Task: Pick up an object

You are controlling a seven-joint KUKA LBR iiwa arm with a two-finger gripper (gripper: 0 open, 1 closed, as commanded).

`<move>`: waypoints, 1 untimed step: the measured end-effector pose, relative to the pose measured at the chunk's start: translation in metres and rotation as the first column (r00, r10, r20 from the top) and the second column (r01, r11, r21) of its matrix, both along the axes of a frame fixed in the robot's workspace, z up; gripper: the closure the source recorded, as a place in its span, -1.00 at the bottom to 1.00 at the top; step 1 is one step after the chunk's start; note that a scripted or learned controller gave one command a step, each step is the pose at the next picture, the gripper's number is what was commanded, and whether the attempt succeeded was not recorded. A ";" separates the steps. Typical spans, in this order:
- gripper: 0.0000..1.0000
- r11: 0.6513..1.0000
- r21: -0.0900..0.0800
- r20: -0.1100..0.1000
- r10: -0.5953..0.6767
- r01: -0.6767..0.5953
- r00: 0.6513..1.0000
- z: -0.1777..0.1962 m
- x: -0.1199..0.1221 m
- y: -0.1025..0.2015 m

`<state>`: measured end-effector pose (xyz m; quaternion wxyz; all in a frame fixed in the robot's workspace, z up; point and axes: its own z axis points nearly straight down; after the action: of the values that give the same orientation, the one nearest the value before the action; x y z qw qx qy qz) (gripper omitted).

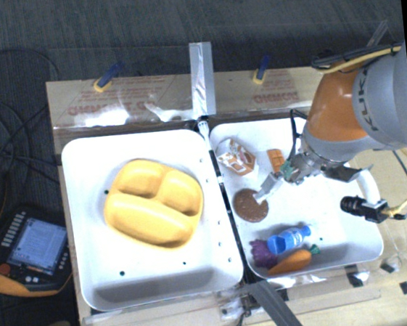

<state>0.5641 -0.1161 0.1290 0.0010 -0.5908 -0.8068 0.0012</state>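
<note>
My gripper [290, 170] hangs low over the middle of the right bin [340, 212], below the arm's orange band. A brown round disc [250, 205] lies just to its left, and a grey piece [269, 185] runs between the two. A small orange box [275, 160] sits right beside the gripper on its upper left. Further left lies a clear snack packet [235, 156]. Along the bin's front wall are a blue bottle [287, 240], a purple item [261, 251] and an orange carrot [293, 261]. I see nothing clearly held.
A large yellow bread-shaped object [153, 201] lies in the left bin [100, 280]. The divider between the bins [224, 200] runs close to the disc. A black fitting with cable [362, 206] sits at the right bin's right edge. Handheld devices [23, 248] lie off the bench to the left.
</note>
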 end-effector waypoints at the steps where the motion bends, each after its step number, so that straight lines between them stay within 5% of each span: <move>1: -1.00 0.988 -0.004 0.003 0.153 -0.153 0.988 -0.025 0.050 -0.027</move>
<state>0.6140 -0.1433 0.1035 -0.0017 -0.5273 -0.8497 0.0018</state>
